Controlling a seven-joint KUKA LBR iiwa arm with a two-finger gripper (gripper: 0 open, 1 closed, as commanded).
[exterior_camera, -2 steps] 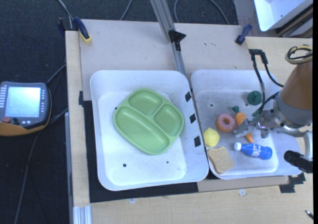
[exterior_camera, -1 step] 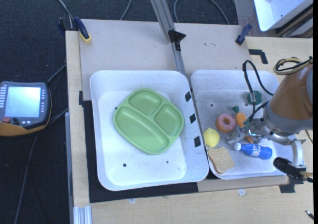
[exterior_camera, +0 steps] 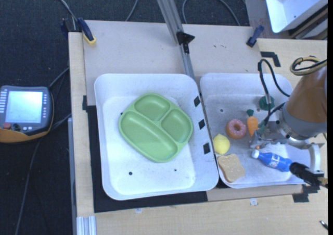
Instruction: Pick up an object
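Gripper (exterior_camera: 261, 137) low in the right bin (exterior_camera: 229, 85), lower right of the frame, just above the blue bottle (exterior_camera: 272, 160) and right beside the carrot (exterior_camera: 252, 124); open or closed, cannot tell. Left of that, pink donut (exterior_camera: 237, 128), lemon (exterior_camera: 221, 144), bread slice (exterior_camera: 231, 168). Green divided plate (exterior_camera: 155, 126) tilted in the left bin (exterior_camera: 112, 90).

Green divided plate (exterior_camera: 155, 126), pink donut (exterior_camera: 237, 128), orange carrot (exterior_camera: 252, 124), yellow lemon (exterior_camera: 221, 144), blue bottle (exterior_camera: 273, 160), white bins (exterior_camera: 112, 88)
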